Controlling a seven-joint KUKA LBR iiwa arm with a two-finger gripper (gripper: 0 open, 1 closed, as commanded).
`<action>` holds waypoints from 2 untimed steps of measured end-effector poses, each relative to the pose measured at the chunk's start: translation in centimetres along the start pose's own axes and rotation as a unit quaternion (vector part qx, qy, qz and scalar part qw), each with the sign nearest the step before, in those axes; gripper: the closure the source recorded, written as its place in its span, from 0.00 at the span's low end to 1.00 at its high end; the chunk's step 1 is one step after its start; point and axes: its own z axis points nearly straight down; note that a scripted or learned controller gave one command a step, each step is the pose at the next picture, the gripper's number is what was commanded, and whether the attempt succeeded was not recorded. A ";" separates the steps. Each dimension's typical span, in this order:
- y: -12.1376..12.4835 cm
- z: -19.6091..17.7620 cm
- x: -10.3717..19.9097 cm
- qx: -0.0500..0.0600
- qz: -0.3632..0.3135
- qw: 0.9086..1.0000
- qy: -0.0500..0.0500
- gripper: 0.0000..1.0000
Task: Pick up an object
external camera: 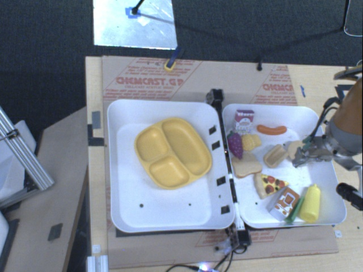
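A yellow divided plate (172, 152) is sitting in the left bin (122, 169). In the right bin (334, 208), toy foods are lying scattered: grapes (235, 145), a sausage (271, 130), a bread slice (247, 166), a pizza slice (270, 183). A hot-dog bun (274, 156) is resting just at nine o'clock of the gripper (303, 156), untouched. Whether the fingers are spread or closed, I cannot tell.

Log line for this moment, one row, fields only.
arm: over right bin | gripper: beside hot dog bun, nothing seen held | left bin: yellow divided plate | pick: not done
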 end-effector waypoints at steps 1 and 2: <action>0.6 -4.5 -0.4 -0.001 -0.002 1.000 0.000 1.00; 0.8 -7.9 -0.5 0.000 -0.002 1.000 0.000 1.00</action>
